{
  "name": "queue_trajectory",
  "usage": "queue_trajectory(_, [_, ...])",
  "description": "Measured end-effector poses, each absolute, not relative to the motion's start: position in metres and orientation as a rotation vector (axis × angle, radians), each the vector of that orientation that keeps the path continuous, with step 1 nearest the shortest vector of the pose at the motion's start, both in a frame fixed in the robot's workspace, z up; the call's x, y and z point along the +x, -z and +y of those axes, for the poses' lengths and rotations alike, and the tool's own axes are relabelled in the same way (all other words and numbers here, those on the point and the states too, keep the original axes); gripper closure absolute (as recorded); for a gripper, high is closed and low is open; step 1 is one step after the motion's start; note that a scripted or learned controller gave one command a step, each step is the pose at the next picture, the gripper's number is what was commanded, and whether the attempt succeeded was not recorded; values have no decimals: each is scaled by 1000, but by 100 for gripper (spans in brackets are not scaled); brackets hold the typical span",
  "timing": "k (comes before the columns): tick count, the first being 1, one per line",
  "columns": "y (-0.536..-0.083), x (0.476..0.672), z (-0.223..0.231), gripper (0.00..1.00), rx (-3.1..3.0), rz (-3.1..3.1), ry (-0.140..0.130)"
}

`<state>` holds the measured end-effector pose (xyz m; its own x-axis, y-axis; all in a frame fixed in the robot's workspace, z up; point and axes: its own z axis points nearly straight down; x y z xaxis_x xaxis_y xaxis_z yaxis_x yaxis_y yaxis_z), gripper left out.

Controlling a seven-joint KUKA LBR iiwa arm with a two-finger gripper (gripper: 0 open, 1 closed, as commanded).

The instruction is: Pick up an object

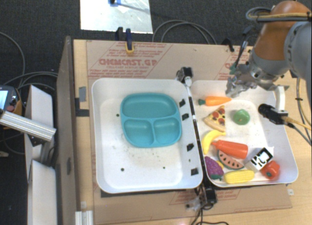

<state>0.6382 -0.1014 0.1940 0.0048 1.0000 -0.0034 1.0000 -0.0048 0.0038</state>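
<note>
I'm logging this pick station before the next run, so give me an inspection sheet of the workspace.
Surface: two white bins, left bin, right bin, on a cardboard-covered bench.
Job's things: in the right bin, carrot, pizza slice, green ball, banana, corn.
Clutter: teal divided tray in the left bin.
Gripper: gripper over the right bin's far edge, near the carrot.
Cables: black cables behind the bench.
Surroundings: dark floor, foil sheet.

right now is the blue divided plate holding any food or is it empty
Empty. The blue plate lies flat in the left bin, all three compartments bare; the toy food sits in the right bin.
</note>
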Motion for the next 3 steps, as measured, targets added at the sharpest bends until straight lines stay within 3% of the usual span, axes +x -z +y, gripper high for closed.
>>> queue_trajectory(1, [-193, 638, -96, 0, 2217, 2222, -2])
queue_trajectory(2, [-121, 652, -97, 0, 2218, 2226, 2])
queue_trajectory(3, [-82, 630, -111, 0, 2223, 2222, 3])
